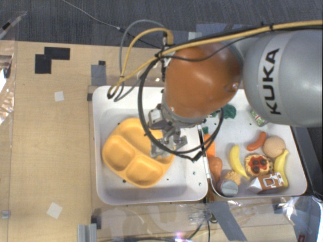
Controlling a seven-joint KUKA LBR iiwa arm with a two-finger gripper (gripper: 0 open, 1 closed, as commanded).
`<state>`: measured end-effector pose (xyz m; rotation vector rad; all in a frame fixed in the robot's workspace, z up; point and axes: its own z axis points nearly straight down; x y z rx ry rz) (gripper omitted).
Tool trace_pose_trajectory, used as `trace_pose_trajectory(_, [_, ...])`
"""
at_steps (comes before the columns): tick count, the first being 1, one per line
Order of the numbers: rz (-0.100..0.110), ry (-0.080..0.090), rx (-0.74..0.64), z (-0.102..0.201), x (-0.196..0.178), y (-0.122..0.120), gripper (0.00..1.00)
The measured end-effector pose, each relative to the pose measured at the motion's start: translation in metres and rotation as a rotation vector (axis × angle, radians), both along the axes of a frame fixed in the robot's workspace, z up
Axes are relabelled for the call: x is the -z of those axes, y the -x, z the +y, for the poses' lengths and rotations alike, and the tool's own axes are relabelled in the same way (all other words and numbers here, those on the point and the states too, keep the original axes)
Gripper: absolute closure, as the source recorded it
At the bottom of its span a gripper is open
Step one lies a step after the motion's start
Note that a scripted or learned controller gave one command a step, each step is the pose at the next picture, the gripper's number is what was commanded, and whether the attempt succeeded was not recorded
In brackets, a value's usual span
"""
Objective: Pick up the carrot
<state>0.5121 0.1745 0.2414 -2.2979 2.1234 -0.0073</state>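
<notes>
Two white bins (101, 185) sat side by side. My gripper (164, 144) hovered over the yellow tray (126, 158), nothing visibly held; the carrot (210, 148) lay right-bin, needing a reach rightward.

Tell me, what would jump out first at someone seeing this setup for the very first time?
The big grey KUKA arm with its orange band dominates, reaching in from the right over the bench. Under it, the left bin holds a yellow divided plate, where the gripper hangs over the plate's right edge. The right bin is crowded with toy food: two bananas, a sausage, a small pizza and the carrot by its left wall.
</notes>
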Motion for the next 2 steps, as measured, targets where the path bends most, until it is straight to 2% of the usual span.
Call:
trace_pose_trajectory(1, [0.009, 0.001, -0.107, 0.043, 0.032, -0.043, 1.00])
trace_pose_trajectory(2, [-0.001, 0.004, -0.356, 0.013, -0.065, -0.024, 1.00])
